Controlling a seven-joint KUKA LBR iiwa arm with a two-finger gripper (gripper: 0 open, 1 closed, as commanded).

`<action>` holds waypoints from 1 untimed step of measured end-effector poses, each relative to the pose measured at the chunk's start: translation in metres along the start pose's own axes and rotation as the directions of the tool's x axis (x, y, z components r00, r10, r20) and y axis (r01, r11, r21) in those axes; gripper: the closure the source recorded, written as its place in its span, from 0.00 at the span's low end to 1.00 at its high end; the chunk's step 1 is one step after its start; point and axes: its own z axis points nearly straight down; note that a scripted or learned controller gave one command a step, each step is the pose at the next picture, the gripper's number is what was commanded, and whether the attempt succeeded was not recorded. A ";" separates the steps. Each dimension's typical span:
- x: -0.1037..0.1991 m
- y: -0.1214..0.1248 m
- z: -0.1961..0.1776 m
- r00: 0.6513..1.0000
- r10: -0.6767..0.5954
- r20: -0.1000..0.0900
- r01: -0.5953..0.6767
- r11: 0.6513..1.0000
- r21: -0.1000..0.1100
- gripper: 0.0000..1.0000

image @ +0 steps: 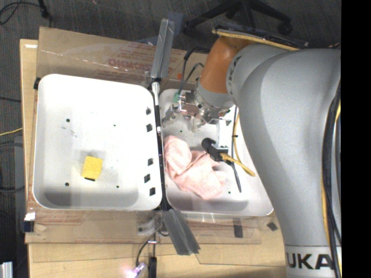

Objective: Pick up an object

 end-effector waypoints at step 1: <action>0.004 -0.001 -0.002 0.999 -0.043 0.011 0.043 0.999 -0.005 0.00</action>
